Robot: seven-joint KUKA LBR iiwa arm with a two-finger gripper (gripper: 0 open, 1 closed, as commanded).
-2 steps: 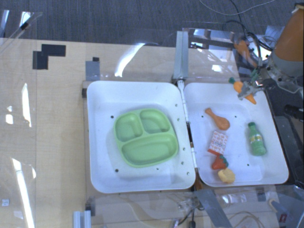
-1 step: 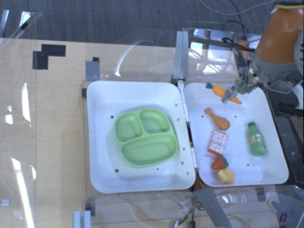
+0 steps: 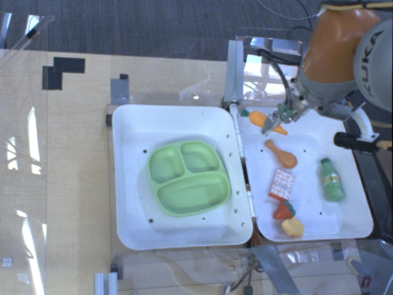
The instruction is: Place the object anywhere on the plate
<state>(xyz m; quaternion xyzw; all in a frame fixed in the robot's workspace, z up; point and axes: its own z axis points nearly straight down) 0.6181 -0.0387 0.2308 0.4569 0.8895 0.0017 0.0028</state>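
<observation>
A green divided plate [image 3: 187, 178] lies in the middle of the left white bin [image 3: 129, 165]. An orange carrot [image 3: 258, 119] with a green top lies at the back left of the right bin [image 3: 353, 223]. My gripper [image 3: 277, 120] is down right over the carrot's thin end, reaching in from the back right, and it hides part of the carrot. The carrot looks to be resting on the bin floor, far from the plate.
The right bin also holds a tan drumstick [image 3: 282, 154], a red and white carton [image 3: 282, 184], a strawberry [image 3: 283, 211], a yellow lemon [image 3: 293, 227] and a green bottle [image 3: 332, 179]. A raised divider [image 3: 241, 158] separates the two bins.
</observation>
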